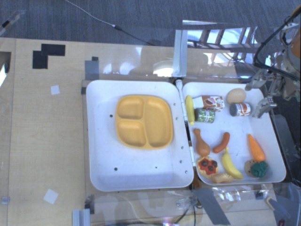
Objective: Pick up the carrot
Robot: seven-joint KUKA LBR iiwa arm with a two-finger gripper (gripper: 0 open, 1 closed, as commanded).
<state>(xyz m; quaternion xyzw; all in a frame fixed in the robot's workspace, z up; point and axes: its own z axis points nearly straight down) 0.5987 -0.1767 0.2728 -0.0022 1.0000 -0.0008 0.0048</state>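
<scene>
The orange carrot (256, 148) lies on its side near the right wall of the right bin (278, 172), its tip pointing to the back. My gripper (258, 95) hovers over the bin's back right corner, well behind the carrot. It is open, its two grey fingers (263, 106) spread apart with nothing between them. A small red-and-white can (241, 109) sits just left of the nearer finger.
Sharing the right bin are a tan potato (236, 96), a carton (211, 101), a green can (204, 115), a corn cob (189, 109), a drumstick (202, 143), a sausage (221, 142), a banana (231, 164), a pizza slice (207, 165) and broccoli (258, 169). The left bin (101, 173) holds a yellow divided plate (143, 121).
</scene>
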